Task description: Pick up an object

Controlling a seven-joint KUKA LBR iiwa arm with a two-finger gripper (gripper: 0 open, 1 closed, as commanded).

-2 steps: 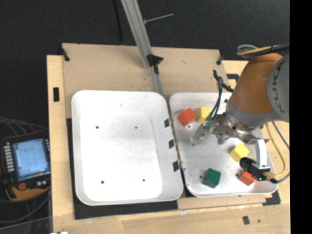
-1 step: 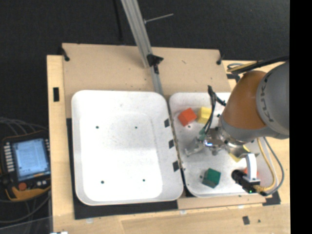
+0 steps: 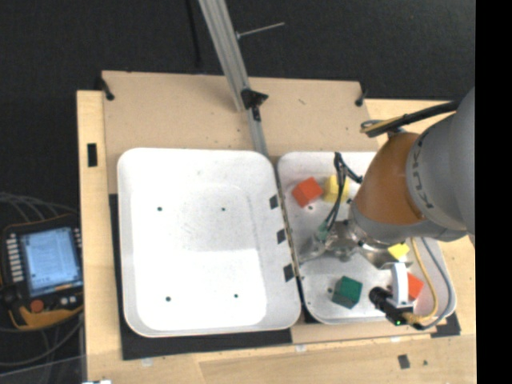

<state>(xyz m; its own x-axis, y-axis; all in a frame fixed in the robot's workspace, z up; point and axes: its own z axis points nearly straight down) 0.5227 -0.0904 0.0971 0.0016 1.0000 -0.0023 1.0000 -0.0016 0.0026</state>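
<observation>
Frankly, I cannot tell how my gripper (image 3: 332,242) stands; the wrist and its orange band (image 3: 388,186) hide that end of me. I hang low in the right bin (image 3: 314,314), near its left wall. An orange block (image 3: 306,192) lies just up from me with a yellow block (image 3: 332,189) beside it; a green block (image 3: 347,292) sits below, nearer the front rim. I judge this the reaching step, nothing visibly held. Next I need to settle squarely over one block before closing.
</observation>
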